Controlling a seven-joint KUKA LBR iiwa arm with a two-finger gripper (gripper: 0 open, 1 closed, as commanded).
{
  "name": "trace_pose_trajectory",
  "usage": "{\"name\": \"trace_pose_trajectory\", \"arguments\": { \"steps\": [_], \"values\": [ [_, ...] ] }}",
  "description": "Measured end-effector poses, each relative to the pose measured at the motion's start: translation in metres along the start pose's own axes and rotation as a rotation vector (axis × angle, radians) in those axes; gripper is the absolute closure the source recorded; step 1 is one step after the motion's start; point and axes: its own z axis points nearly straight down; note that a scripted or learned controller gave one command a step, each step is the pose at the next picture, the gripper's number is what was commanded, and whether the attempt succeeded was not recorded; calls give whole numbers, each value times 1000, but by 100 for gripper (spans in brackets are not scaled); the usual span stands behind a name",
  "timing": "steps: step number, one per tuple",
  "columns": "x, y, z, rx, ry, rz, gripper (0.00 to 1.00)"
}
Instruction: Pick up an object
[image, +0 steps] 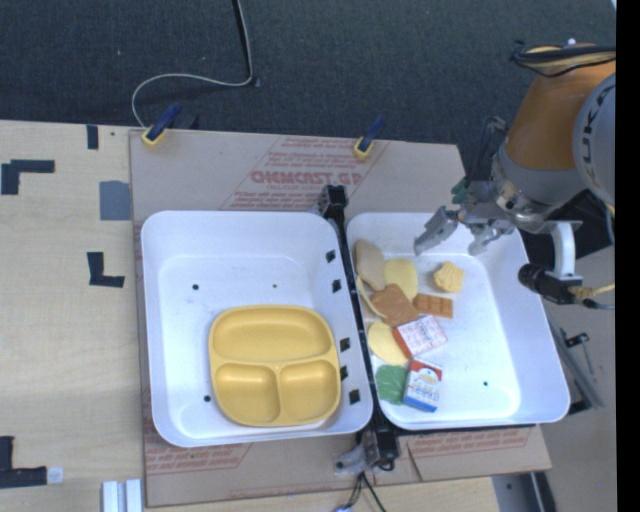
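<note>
Hovering over the right bin (500, 300), the gripper (458, 236) has fingers spread, holding nothing. Centre over the isolated yellow block (448, 277) before descending.

A robotics lab: a grey and orange industrial arm (560, 120) reaches over a table (60, 320) where clamps (160, 127) pin a cardboard sheet (290, 175) under two white bins (180, 250), black tape marks (100, 270) sit alongside, and a cable (200, 80) trails across dark carpet.
</note>
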Motion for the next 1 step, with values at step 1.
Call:
{"name": "trace_pose_trajectory", "arguments": {
  "steps": [1],
  "values": [
    [-65, 2, 64, 6, -2, 6, 0]
  ]
}}
